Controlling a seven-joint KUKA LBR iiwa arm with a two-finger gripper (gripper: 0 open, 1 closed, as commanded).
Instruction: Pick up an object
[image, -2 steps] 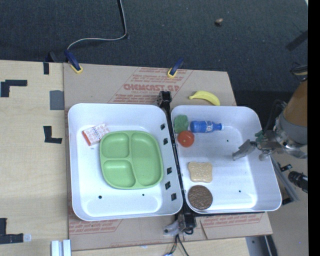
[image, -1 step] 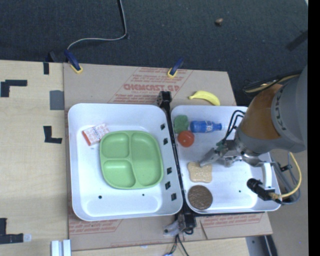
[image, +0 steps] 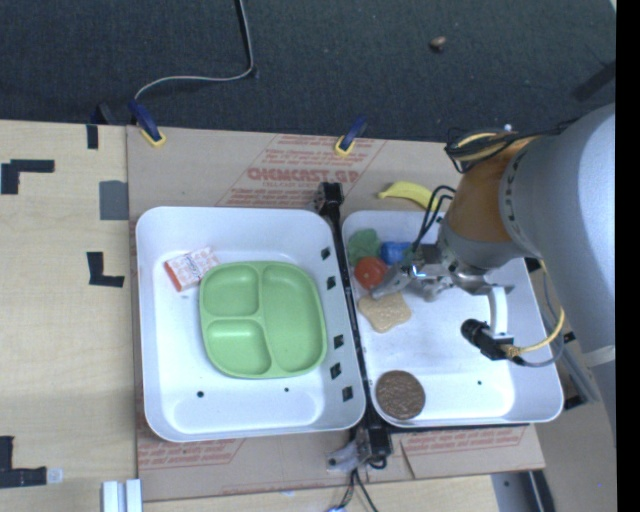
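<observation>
A brown round cookie (image: 400, 394) lay nearest in the right bin (image: 500, 405); beyond it, toast (image: 386, 313) and a red tomato (image: 370, 271) sat beside the gripper (image: 420, 281), grip state indiscernible. Cardboard (image: 290, 175) farther back read "CHEMCAST".

Two white bins (image: 170, 400), one green plate (image: 263, 318)

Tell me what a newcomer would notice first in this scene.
The big grey arm with an orange band reaches in from the right over the right white bin. A bright green divided plate lies in the left white bin, with a small red-and-white packet beside it. In the right bin, small toy foods cluster at the upper left: a red tomato-like ball, a tan toast slice, and a brown round cookie lower down.
</observation>
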